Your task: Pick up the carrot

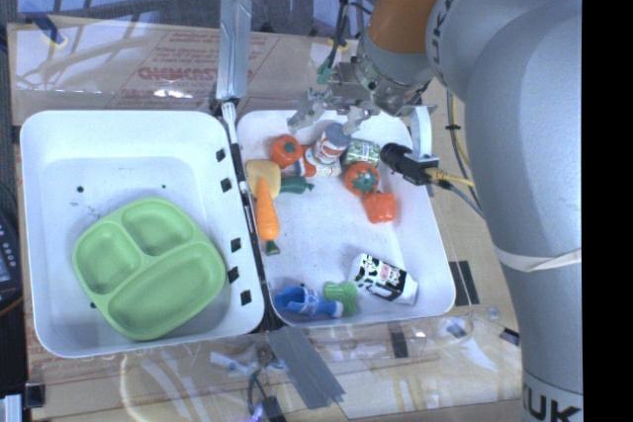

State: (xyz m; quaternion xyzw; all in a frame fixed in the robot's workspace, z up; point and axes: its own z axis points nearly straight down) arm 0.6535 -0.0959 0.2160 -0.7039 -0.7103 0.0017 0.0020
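The carrot [267,211] is orange with a small green stem end. It lies lengthwise along the left wall of the right bin [435,257], just below a yellow toy [261,175]. My gripper [330,117] hovers over the far end of the right bin, above a cluster of small items. It is up and to the right of the carrot and well apart from it. Nothing is visibly held.
Near the gripper lie two orange tomato-like toys [286,150] [360,177], a small can [362,153] and an orange pepper [380,207]. A black-and-white carton [386,279], a blue toy [297,301] and a green one [341,293] sit at the near end. The left bin [59,153] holds a green divided plate [148,267].
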